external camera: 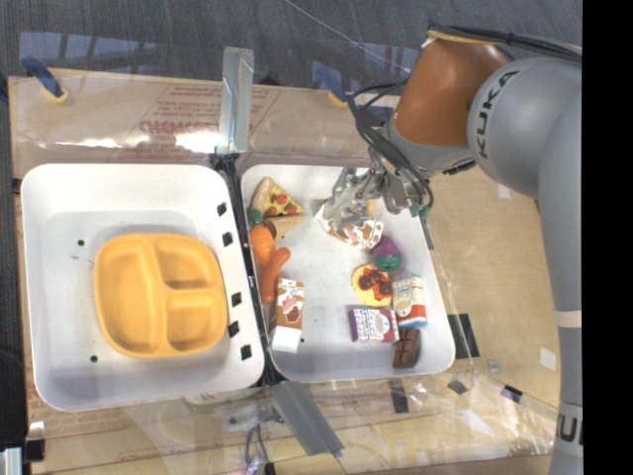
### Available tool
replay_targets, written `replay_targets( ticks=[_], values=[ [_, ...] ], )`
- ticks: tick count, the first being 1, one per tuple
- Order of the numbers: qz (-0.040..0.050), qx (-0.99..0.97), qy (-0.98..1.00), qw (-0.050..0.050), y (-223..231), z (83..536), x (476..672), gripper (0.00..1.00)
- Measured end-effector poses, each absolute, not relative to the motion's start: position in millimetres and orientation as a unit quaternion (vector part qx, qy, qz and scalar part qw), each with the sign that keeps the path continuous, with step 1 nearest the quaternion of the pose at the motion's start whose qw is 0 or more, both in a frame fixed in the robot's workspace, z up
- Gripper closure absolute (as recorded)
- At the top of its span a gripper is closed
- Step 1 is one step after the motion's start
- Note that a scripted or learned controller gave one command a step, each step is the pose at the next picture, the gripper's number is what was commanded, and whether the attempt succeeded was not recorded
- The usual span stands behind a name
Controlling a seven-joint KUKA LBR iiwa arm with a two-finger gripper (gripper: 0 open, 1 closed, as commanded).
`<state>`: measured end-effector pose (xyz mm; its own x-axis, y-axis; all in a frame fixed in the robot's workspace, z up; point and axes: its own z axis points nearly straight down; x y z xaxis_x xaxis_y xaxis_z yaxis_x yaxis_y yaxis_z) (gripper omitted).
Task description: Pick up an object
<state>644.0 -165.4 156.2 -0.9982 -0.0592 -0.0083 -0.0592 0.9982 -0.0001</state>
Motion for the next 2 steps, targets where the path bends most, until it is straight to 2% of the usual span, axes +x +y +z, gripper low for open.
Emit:
replay_targets(
  ticks=[1, 2],
  values=[
    [-0.0025, -0.118, 0.993, 0.005, -211, 247, 658.9, 1.00],
    [-0.0001, -0.183, 0.983, 0.001, -208, 234, 658.3, 1.00]
  ],
)
